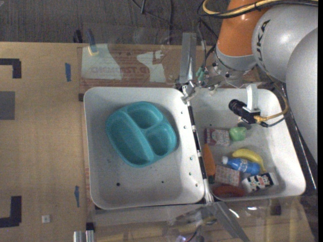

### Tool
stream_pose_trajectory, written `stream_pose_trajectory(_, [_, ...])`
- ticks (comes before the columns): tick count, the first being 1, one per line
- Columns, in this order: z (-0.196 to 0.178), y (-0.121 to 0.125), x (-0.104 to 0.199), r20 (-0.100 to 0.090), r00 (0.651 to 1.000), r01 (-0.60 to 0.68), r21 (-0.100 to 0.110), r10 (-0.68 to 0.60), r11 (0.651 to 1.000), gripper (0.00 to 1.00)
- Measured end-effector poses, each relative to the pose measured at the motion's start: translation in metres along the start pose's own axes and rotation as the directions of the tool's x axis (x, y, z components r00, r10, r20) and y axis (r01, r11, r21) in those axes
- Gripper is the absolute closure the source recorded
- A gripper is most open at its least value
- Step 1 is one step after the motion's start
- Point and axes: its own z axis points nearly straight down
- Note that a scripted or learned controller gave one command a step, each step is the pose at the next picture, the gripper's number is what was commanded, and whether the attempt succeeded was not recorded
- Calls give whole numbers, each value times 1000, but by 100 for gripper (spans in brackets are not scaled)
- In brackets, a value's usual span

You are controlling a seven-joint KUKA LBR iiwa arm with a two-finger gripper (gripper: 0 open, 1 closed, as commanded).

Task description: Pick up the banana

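Banana (pixel 248 157) is lying in the bin on the view's right (pixel 294 153), between a small green toy (pixel 238 133) and a blue bottle (pixel 241 165). The gripper (pixel 192 87) is hanging near the bins' shared rim at the far side, well apart from the fruit. Whether it is released or clenched cannot be told. Judged from this, approach, grasp and lift are all remaining.

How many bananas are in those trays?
1. The banana lies in the bin on the right, between a green thing and a blue bottle. Another could be hidden under the clutter.
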Motion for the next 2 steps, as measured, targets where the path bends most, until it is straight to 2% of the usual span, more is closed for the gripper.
stream_pose_trajectory(1, [-1,-14,-45,0,982,188,-1,-188,982,0])
stream_pose_trajectory(2, [-13,-13,-46,4,982,188,-6,-188,982,100])
